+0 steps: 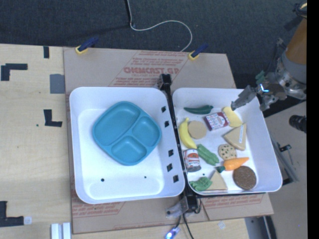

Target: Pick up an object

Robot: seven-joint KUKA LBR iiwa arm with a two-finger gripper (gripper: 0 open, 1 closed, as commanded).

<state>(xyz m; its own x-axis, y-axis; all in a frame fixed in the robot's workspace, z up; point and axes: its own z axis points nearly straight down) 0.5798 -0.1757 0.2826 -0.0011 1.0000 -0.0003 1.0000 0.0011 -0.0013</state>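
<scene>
Nearest us in the right bin (271,153) lie a brown cookie (244,177) and a carrot (233,164); farther back, a lemon (232,116). Our gripper (242,98) hovers by that far rim; we cannot tell how its jaws stand. We should descend squarely over the lemon.

One fixed camera looks down at a slant, apparently from the bench's near side, framing both bins (79,133).
</scene>
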